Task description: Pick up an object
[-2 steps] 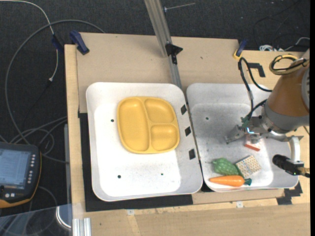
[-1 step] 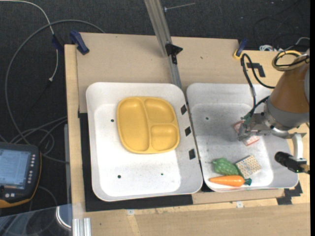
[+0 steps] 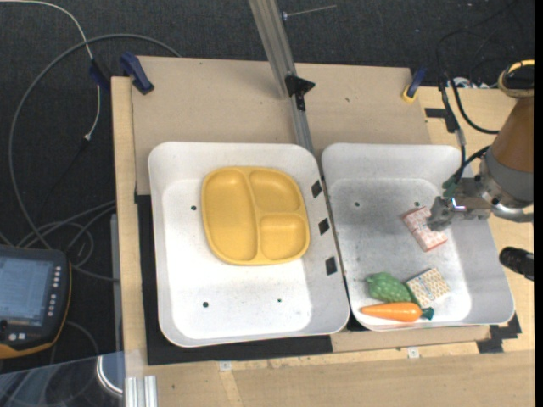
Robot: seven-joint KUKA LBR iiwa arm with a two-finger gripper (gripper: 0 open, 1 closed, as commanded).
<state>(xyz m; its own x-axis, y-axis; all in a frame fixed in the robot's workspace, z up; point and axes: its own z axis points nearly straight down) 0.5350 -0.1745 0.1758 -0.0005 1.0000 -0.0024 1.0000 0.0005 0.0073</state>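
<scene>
Pink and white, a small flat packet (image 3: pixel 423 227) lies in the right bin (image 3: pixel 386 164), toward its far right side, its long axis running from far left to near right. The gripper (image 3: pixel 445 211) is set at the packet's far right edge, apparently touching it. Whether the jaws are apart or together cannot be told. A toy carrot (image 3: pixel 392 312) lies well apart, at the near rim.

My arm (image 3: pixel 513 155): orange-brown band above rounded grey wrist segment. Black cables loop alongside upper part. Small dark metal pincer (image 3: pixel 443 213) at tip, pale fittings and small green spot near its mount.
</scene>
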